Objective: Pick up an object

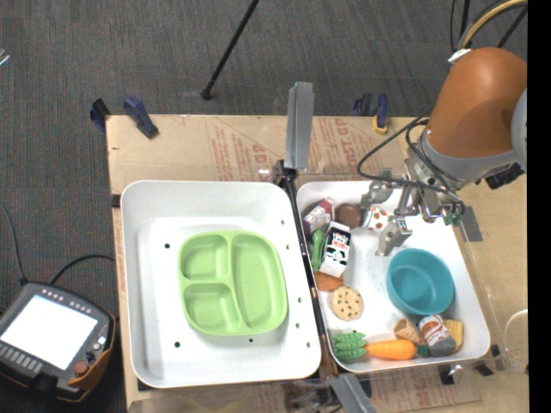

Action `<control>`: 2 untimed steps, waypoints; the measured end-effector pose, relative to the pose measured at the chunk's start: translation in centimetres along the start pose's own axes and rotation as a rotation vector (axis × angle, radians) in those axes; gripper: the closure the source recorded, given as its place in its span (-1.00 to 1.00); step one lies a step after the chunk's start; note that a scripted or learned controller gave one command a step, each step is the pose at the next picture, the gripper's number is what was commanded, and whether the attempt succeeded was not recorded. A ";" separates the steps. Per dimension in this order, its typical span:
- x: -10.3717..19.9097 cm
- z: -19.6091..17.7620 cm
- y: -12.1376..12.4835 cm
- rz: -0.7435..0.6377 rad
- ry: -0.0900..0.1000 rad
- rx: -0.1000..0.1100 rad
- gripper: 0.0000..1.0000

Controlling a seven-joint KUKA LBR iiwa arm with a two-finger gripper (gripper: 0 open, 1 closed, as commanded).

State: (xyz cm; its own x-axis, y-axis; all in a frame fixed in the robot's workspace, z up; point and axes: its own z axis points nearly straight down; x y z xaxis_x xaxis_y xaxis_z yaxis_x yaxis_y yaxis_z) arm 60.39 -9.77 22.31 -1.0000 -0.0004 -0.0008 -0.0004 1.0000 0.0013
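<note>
Dark grey carpet surrounds the cardboard-topped bench (215, 144), which carries two shallow white bins: the left bin (146, 222) holds a light green three-compartment plastic tray (232, 282), and the right bin (469, 304) holds a teal round bowl (420, 282), a round cookie (347, 303), an orange toy carrot (392, 349), a small black-and-white milk carton (337, 250) and a small can (436, 334). Over the right bin's far side hangs the grey gripper (389, 241), its jaws spread with nothing between them, just left of the bowl's far rim.
</note>
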 end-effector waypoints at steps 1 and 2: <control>-2.7 11.1 -7.0 0.192 0.007 0.001 -1.00; 2.4 13.7 -9.1 0.247 0.003 -0.001 -1.00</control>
State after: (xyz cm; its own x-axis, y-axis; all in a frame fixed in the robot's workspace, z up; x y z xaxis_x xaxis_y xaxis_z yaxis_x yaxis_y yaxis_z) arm 58.03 -18.85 8.61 -0.9698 0.2440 0.0031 0.2440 0.9698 0.0022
